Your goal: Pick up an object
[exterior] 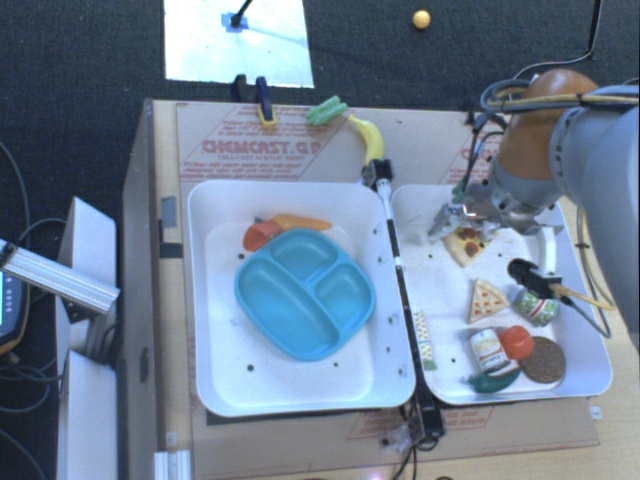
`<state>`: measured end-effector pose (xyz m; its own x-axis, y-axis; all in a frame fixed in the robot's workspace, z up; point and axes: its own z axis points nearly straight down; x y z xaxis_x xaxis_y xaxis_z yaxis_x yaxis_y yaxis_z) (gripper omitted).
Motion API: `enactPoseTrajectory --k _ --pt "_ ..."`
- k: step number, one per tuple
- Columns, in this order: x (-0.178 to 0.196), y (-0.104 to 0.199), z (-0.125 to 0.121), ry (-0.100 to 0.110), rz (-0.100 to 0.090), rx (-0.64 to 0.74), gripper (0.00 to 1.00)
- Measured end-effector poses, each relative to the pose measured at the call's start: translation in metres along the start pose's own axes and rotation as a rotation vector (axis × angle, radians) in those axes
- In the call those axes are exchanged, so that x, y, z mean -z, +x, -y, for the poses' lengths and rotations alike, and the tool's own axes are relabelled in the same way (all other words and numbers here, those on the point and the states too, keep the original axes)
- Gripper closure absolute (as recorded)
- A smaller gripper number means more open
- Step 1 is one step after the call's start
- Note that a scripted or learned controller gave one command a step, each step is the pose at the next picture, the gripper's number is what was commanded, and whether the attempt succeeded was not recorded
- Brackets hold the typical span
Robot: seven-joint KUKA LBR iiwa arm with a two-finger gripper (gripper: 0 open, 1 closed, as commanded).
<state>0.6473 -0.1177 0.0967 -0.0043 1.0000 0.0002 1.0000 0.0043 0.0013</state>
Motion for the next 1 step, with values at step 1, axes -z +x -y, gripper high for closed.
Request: enactPoseTrajectory --k 1 --pt "0.0115 -0.0003 -0.0011 -0.003 0.0 0.001 1.0"
